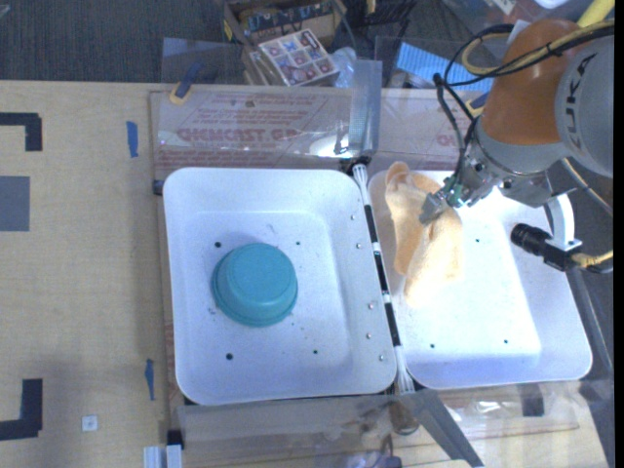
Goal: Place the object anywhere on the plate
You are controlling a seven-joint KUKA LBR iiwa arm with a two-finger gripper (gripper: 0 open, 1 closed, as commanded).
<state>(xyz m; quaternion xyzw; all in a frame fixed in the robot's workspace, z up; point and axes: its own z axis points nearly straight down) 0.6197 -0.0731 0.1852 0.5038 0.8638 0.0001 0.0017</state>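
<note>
A: Where is the cloth?

B: The pale yellow cloth (421,234) lies crumpled in the right bin (507,349), pressed against that bin's left wall and reaching up to its far left corner. The hand (436,207) is low over the cloth's upper right edge — its tips look to be touching the fabric, but whether they are spread or pinched together I cannot tell.

A: And the plate?

B: The teal plate (255,283) sits upside down in the left bin (195,203), a little left of centre, apart from every wall. White floor lies bare all round it.

A: Room to move?

B: The near and right parts of the right bin are bare floor. The two bins touch along a shared rim — cloth just beside it. The grey arm (546,105) enters from the right, above the far right corner, on the counter (78,261).
</note>
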